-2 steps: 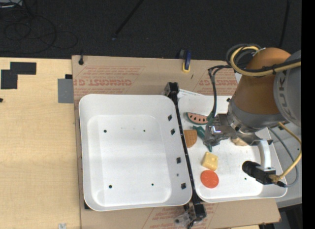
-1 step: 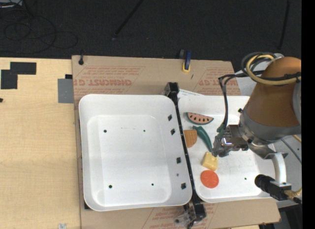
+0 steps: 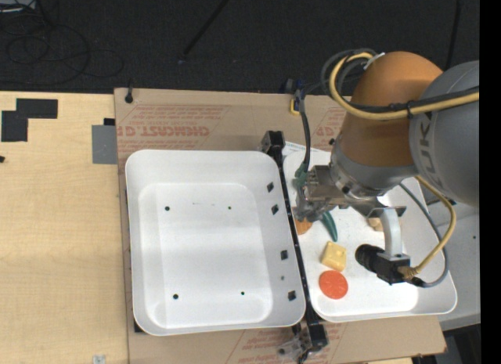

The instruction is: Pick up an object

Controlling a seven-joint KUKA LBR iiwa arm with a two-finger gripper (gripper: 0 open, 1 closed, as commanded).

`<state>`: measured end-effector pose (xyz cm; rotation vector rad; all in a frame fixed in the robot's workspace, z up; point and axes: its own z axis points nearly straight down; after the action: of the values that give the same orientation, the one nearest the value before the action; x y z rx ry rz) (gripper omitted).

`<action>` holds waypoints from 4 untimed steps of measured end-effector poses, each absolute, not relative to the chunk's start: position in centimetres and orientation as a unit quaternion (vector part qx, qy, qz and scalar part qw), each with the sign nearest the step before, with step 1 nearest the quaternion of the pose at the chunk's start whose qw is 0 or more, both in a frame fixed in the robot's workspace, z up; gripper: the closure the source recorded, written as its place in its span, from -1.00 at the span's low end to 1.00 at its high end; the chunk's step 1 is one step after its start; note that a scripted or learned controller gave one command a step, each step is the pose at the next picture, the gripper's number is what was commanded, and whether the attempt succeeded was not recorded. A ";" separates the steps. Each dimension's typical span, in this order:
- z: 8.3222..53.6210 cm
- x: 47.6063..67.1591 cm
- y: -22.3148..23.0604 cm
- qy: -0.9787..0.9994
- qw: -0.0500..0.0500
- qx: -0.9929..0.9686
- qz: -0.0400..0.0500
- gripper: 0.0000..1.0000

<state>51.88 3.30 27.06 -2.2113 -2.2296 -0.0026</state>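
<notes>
Camera view: gripper point(image 3: 316, 212) low in right bin point(image 3: 438, 301), near its left wall; jaw opening cannot be told. Teal object point(image 3: 329, 223) at its tip. Yellow block point(image 3: 334, 257) and red disc point(image 3: 334, 285) lie below, apart.

A robotics lab test bench, not a home or shop.

You are looking at a grey industrial arm point(image 3: 438, 127) with an orange band and loose yellow cabling; two shallow white bins point(image 3: 203, 245) sit clamped side by side on a cardboard sheet point(image 3: 196, 124) over a pale wood table point(image 3: 55, 229); black tape marks point(image 3: 31, 116) dot the table; stray wires point(image 3: 47, 41) lie on dark carpet behind.
</notes>
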 end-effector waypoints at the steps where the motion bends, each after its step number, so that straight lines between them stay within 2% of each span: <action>1: 26.0 47.3 -3.4 -0.704 0.002 -0.710 0.003 1.00; 2: 28.4 51.4 1.0 -0.709 0.000 -0.706 0.000 1.00; 3: 24.6 47.3 -3.7 -0.705 0.003 -0.709 0.003 1.00; 4: 26.1 51.9 2.9 -0.710 0.001 -0.705 0.000 1.00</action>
<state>51.90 2.95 26.07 -2.2127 -2.2285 -0.0011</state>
